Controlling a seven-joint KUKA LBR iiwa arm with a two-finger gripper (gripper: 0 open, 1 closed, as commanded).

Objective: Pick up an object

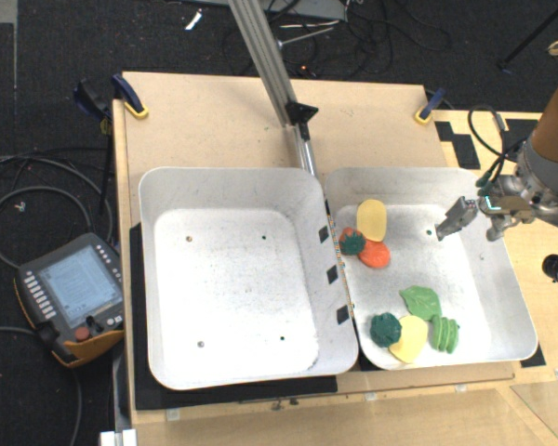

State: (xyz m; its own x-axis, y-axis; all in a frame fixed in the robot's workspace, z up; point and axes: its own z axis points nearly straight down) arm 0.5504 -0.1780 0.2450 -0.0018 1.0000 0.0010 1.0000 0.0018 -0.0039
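we see open white floor across the shallow white left bin (232, 277). in the shallow white right bin (484, 277), toys crowd the left wall and near edge; its middle and far corner lie free.

1. White bins: two, a left bin (228, 277) and a right bin (502, 333).
2. Yellow objects: two (372, 219) (410, 338).
3. Green objects: four (352, 242) (385, 328) (420, 299) (445, 334).
4. Orange-red object: one (377, 255).

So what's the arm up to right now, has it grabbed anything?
Gripper open, nothing between its fingers, over the right bin. Nearest items, yellow piece and orange piece, lie untouched. Nothing blocking.
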